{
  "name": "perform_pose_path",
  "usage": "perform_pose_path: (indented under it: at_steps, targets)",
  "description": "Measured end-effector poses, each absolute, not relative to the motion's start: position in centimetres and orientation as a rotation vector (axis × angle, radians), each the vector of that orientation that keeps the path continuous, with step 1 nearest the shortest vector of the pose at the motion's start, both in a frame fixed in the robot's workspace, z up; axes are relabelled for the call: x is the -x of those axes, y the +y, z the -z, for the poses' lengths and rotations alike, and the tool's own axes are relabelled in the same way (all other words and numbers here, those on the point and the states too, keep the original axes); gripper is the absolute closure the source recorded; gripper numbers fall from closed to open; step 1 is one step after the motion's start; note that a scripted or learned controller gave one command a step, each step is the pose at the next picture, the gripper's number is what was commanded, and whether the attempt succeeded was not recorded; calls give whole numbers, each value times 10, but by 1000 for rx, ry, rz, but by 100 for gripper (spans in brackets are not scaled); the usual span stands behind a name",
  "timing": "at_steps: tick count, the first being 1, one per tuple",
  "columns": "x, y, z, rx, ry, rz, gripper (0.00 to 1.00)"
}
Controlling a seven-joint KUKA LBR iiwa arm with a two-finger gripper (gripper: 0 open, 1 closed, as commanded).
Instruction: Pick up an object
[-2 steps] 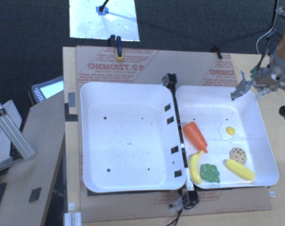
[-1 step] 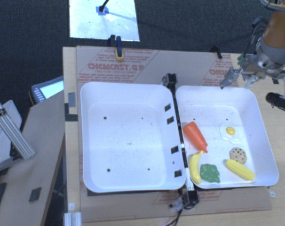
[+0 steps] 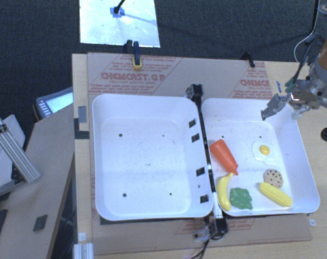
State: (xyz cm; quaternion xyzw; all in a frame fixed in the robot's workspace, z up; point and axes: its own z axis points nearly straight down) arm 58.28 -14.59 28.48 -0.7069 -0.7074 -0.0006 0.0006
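Your candidates all sit in the right bin: an orange carrot near the divider, a fried egg with a yellow yolk beside it, a speckled brown cookie, a yellow corn cob, a yellow banana and a green leafy piece touching the banana. The gripper hangs over that bin's far right corner, holding nothing you can see; its fingers blur, so you cannot tell their spread. Red "CHEMCAST GP" lettering repeats across the board under the bins.
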Motion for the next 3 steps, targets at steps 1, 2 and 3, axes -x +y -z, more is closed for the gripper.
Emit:
perform_pose_path:
  at_steps: [1,2,3]
  targets:
    - [-645,-94,-196,2209,-2232,1,0]
    - [-601,-143,-405,2233,-2231,13,0]
    - [-658,-130,-344,2217,-2232,3,0]
